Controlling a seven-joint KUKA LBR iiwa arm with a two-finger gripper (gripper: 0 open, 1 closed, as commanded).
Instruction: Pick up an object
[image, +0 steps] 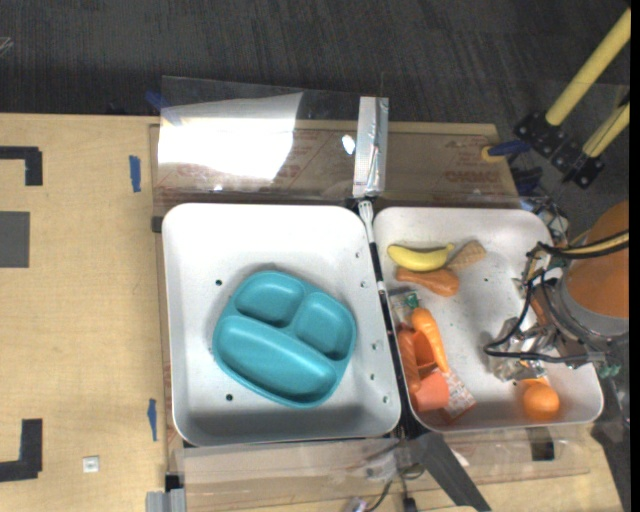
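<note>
The tool (520, 355) hangs low over the right side of the right bin (470, 225), and an orange ball (541, 400) lies just beside it toward the near rim — the closest candidate, though whether the tool is apart or together I cannot tell. Farther left in that bin lie a banana (418, 256), a carrot (427, 335) and a red block (430, 390) — while the left bin (200, 250) holds a teal divided tray (285, 337).

No wording can be read here. Faint reddish print runs across the brown cardboard sheet (450, 165) lying along the tabletop's far edge behind the two bins, but it is too blurred to make out any letters.
</note>
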